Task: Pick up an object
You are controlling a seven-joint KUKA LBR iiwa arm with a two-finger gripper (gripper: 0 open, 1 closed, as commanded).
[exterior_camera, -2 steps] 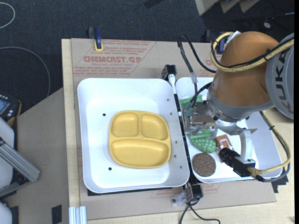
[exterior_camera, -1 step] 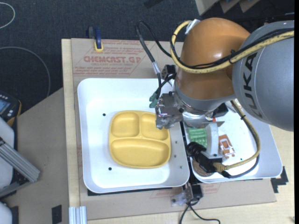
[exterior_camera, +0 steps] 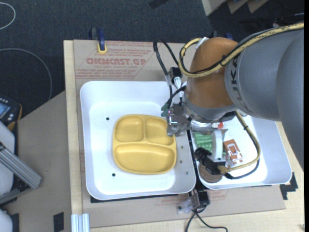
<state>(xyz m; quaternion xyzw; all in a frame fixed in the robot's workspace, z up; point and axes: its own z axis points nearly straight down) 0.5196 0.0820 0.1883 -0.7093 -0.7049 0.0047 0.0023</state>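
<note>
A yellow divided plate (exterior_camera: pixel 144 144) lies flat in the middle of the left white bin (exterior_camera: pixel 96 105). My gripper (exterior_camera: pixel 176 124) hangs below the orange wrist band (exterior_camera: pixel 210 71), over the wall between the two bins and right at the plate's upper right rim. The arm's bulk hides its lower end. In the right bin (exterior_camera: pixel 275 149), partly under the arm, lie a green item (exterior_camera: pixel 203 141), an orange and white packet (exterior_camera: pixel 232 151) and a brown round object (exterior_camera: pixel 210 173).
The grey arm covers most of the right bin's upper half. Black and yellow cables loop around the wrist and trail over the right bin. The bins rest on a cardboard sheet (exterior_camera: pixel 120 57) clamped at the back.
</note>
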